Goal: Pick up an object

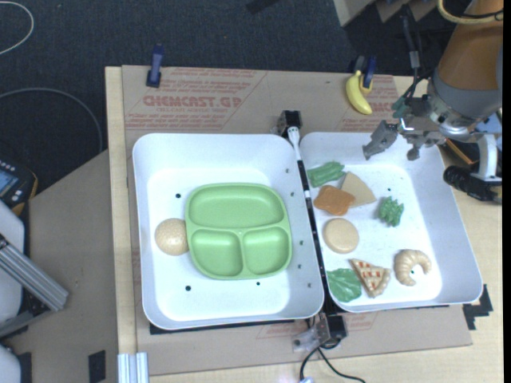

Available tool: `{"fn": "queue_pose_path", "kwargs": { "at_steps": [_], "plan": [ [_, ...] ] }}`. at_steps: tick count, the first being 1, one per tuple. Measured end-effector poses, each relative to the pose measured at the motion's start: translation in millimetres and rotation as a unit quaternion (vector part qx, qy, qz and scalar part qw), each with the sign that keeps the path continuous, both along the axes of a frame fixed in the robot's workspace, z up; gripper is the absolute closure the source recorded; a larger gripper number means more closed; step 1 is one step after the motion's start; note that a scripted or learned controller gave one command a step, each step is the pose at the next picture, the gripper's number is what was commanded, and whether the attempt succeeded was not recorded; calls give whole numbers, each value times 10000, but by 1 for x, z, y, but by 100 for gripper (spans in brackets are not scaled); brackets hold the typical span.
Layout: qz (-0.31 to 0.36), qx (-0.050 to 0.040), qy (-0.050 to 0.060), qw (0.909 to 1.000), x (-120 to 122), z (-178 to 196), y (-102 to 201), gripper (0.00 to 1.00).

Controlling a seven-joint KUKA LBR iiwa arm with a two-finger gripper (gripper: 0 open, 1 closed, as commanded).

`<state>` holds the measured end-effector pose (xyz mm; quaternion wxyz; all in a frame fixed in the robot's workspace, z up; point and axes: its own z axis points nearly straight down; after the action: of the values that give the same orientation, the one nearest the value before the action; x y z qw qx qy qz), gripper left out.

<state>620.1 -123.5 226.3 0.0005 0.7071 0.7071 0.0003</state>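
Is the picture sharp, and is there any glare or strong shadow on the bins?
Camera view: mostly sharp, light even; the green tray casts only a soft shadow in the left bin; no strong glare; the gripper looks slightly blurred.

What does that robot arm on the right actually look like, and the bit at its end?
The arm is a rounded grey body with a broad orange band above the wrist. At its end sits a small grey metal gripper with two slim jaws. Thin dark cables run alongside it.
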Motion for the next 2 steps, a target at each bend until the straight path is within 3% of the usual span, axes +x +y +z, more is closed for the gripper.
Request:
{"fn": "queue_pose_path", "kwargs": {
  "at_steps": [1, 2],
  "plan": [
    [9, 1, -37, 10000, -79, 107, 24, 0],
    [7, -7, -20, 10000, -76, 112, 23, 100]
  ]
}}
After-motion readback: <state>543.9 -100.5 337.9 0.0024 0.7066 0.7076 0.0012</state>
